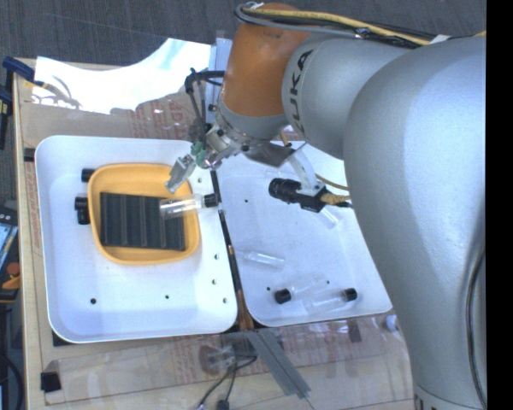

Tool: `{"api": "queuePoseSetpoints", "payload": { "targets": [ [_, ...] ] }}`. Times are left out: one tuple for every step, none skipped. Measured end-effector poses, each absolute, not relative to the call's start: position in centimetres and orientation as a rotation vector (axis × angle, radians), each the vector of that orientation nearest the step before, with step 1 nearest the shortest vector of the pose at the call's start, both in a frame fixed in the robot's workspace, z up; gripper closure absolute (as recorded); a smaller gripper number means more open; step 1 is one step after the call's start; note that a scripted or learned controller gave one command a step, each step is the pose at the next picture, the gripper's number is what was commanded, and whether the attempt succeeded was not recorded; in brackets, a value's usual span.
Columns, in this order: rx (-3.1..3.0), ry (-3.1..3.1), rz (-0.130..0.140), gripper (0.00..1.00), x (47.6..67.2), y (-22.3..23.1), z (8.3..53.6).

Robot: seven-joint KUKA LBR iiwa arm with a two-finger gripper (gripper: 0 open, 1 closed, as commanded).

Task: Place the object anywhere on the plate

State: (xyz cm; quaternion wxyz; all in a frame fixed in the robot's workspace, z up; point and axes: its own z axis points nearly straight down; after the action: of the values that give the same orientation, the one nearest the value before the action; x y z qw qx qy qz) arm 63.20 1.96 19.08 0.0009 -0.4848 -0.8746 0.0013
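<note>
A yellow plate (111, 178) lies in the left bin (60, 297) with a dark ribbed block (141, 222) on it. A clear tube with a black cap (188, 204) lies across the plate's right rim, its cap end pointing toward the gap between the bins. My gripper (179, 176) hangs just above that tube, over the plate's upper right corner, angled down to the left. The view does not show whether it touches the tube.
The right bin (359, 254) holds several clear tubes, two with black caps (282, 295) (349, 295) near its front edge and one (262, 257) toward the middle. Two small black pieces (82, 210) sit left of the plate. The arm covers the right bin's far side.
</note>
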Motion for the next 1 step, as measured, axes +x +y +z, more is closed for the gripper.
{"api": "queuePoseSetpoints", "payload": {
  "targets": [
    [-1.483, -2.77, 0.001, 0.0, 59.05, 5.0, 25.45]
  ]
}}
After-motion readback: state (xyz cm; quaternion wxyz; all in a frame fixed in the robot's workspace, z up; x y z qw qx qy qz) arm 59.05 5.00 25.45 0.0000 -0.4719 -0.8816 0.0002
